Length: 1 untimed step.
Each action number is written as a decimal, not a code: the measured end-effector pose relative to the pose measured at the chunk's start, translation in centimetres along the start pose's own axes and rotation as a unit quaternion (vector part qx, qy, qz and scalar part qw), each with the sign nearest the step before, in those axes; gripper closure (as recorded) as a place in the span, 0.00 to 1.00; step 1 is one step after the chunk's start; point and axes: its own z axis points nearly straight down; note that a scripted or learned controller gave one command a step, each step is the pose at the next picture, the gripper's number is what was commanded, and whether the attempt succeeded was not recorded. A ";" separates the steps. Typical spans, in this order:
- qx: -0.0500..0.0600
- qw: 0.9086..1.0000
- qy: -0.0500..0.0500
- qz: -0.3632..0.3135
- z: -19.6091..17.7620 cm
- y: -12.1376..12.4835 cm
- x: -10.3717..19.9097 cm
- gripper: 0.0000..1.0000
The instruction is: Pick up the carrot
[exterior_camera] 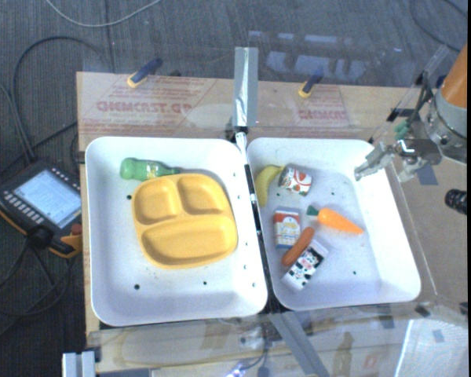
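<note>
Your orange carrot with the green stub end (339, 221) lies flat in the right white bin (392, 281), about mid-bin toward its right side, tip pointing right and slightly near. Nothing is touching it from above.

The pincer (385, 157) sits over the far right corner of that bin, just past the rim, well apart from the carrot. You can't tell how far it's parted; the fingers blur into the bracket, though nothing looks held.

Left of the carrot: a small orange-and-white carton (286, 228), with a reddish sausage-shaped piece (297, 246) leaning across its near right corner. Near that, a black-and-white patterned carton (305, 265). Far side of the bin holds a white can with red print (295, 181) and a yellow banana (265, 184) against the left wall.

Left white bin (110, 289) carries a yellow three-section plastic tray (185, 218), and a green plastic bottle (145, 168) lying on its side just beyond it.

A teach pendant (39, 203) rests on the floor left of the table (165, 104).
</note>
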 end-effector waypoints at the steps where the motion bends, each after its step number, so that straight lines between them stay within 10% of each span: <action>1: 0.001 0.999 0.000 0.034 12.0 -1.6 2.9 0.00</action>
